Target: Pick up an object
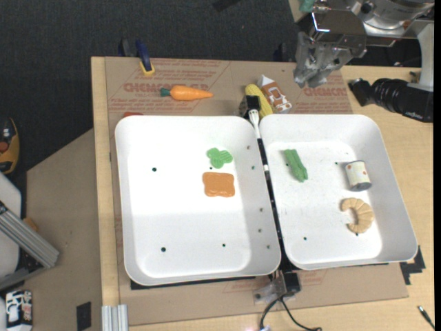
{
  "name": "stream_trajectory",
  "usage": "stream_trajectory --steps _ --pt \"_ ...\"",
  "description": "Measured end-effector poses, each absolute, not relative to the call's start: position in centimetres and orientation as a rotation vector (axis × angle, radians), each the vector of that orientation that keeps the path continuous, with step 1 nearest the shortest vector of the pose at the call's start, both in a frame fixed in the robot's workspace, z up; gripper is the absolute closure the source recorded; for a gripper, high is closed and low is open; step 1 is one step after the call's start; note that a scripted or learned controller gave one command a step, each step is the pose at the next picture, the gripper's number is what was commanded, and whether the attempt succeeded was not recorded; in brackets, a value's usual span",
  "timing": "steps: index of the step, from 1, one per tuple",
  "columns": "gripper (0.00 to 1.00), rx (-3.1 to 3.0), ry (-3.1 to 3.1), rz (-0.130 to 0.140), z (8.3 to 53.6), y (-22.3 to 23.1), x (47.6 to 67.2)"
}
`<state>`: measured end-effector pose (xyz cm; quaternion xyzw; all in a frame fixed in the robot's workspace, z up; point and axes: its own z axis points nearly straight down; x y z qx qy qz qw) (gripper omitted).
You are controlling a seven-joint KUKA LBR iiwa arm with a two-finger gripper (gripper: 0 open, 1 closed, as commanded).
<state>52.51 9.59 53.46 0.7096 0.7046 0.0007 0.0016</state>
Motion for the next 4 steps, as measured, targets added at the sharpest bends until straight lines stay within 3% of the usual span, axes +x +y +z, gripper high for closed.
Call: stream_trajectory --steps 1,2,3,4 --pt "1.00 2.225 2.210 0.002 53.4 4.1 60.9" --pt "1.00 2.236 2.205 -0.002 53.7 -6.5 50.5" --pt "1.00 2.233 2.209 -0.005 52.7 -14.9 49.3" --pt "1.00 2.222 2.211 0.000 53.5 -20.6 54.8"
